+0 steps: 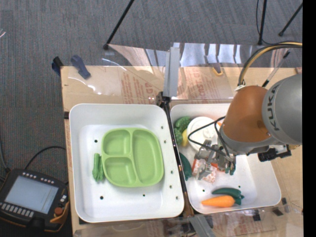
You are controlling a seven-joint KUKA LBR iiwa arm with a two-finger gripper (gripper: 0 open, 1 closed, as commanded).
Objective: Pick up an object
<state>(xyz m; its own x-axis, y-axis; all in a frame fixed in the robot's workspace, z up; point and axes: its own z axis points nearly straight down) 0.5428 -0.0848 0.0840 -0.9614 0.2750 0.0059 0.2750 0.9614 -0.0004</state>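
My two-finger gripper (213, 163), finger state I cannot tell, hangs in the right white bin (269, 189); orange plastic carrot (218, 201) at six o'clock, round white plate (201, 128) at twelve.

Two bins sit side by side on the counter (113, 85). In the left bin (84, 117), a divided plate (132, 157) lies at the middle, a pea pod (98, 168) just to its left. In the right bin (269, 186), the tool (213, 163) hangs mid-bin, a carrot (218, 201) near the front wall, a round plate (201, 127) behind, broccoli (181, 124) at its left.
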